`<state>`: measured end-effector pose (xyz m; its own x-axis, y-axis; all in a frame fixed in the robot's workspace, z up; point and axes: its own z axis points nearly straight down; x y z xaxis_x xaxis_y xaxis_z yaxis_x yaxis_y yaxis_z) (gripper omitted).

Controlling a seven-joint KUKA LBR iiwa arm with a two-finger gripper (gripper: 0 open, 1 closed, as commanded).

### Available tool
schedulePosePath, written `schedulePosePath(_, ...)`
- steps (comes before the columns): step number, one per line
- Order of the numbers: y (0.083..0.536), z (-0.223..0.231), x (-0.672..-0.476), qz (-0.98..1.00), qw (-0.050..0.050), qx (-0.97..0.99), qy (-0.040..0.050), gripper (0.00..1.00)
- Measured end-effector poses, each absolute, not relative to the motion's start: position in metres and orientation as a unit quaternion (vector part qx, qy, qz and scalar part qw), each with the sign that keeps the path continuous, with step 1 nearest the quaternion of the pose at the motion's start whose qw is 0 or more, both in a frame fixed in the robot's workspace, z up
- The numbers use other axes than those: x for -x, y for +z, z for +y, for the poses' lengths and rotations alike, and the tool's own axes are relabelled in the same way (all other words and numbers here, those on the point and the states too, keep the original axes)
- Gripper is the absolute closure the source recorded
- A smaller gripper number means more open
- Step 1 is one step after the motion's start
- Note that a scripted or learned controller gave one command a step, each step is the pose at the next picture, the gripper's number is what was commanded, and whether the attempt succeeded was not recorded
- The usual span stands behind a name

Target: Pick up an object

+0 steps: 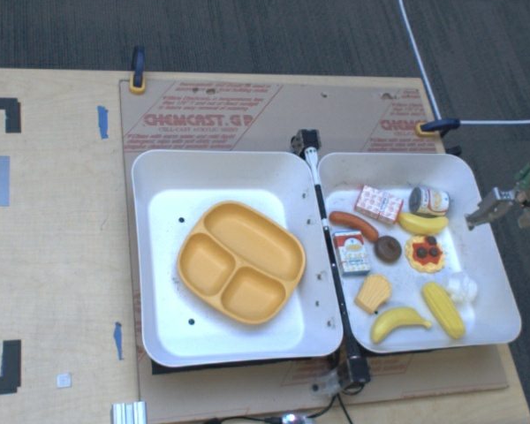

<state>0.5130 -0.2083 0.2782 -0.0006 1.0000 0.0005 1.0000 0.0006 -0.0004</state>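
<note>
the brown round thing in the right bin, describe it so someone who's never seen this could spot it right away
Start at the right white bin, the one crowded with toy food. Near its middle, just below the red sausage and right of the small red-and-white carton, lies the chocolate doughnut. It is the only dark brown piece there, small and round among yellow, orange and red neighbours.

Grey metallic end effector [488, 213] with green wiring behind.
</note>
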Motion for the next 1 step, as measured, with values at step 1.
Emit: schedulePosePath(1,0.134,-0.1873,-0.5079,-0.707,0.001,0.707,0.0001,0.0)
